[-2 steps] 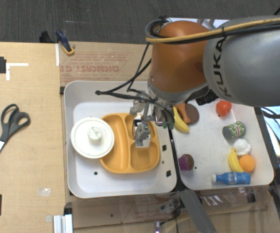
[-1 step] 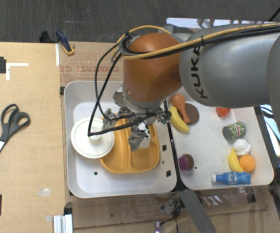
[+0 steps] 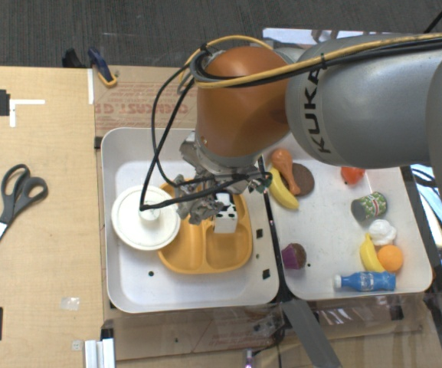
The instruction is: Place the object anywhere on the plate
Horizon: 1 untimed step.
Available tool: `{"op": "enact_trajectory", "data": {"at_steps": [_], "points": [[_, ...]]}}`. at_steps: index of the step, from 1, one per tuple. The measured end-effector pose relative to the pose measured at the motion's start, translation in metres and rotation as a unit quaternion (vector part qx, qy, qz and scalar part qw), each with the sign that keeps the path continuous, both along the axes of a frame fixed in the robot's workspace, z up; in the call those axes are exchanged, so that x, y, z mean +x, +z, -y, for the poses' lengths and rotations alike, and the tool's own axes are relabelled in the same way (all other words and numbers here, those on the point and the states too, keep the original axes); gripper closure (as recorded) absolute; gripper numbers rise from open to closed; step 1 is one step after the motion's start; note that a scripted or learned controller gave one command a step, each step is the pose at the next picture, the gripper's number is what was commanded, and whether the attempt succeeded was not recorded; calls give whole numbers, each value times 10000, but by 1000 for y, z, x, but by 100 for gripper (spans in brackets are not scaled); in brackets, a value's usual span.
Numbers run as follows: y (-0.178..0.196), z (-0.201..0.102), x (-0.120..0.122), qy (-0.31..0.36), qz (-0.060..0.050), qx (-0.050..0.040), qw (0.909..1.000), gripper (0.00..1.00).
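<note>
A yellow divided plate (image 3: 205, 257) lies in the left bin (image 3: 121, 282). Overlapping its left edge is a round white dish (image 3: 138, 222). A small white cube with black dots (image 3: 226, 221) rests on the upper right part of the yellow plate. My gripper (image 3: 203, 208) hangs low over the plate's upper edge, just left of the cube, below the orange wrist band (image 3: 240, 98). The wrist and its black cables hide how the gripper stands relative to the cube.
The right bin (image 3: 328, 228) holds a banana (image 3: 284, 192), a brown disc (image 3: 305, 179), a green can (image 3: 370, 205), an orange (image 3: 391, 257), a blue bottle (image 3: 366, 282), a purple piece (image 3: 293, 255) and more toys. Scissors (image 3: 14, 194) lie on the bench at left.
</note>
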<state>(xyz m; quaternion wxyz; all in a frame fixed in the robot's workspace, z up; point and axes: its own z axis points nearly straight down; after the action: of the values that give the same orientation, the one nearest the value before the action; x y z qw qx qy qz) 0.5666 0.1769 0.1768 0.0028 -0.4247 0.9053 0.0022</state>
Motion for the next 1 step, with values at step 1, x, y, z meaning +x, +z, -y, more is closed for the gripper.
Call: {"op": "enact_trajectory", "data": {"at_steps": [1], "points": [[9, 1, 1, -32, 11, 17, 10000, 100]]}}
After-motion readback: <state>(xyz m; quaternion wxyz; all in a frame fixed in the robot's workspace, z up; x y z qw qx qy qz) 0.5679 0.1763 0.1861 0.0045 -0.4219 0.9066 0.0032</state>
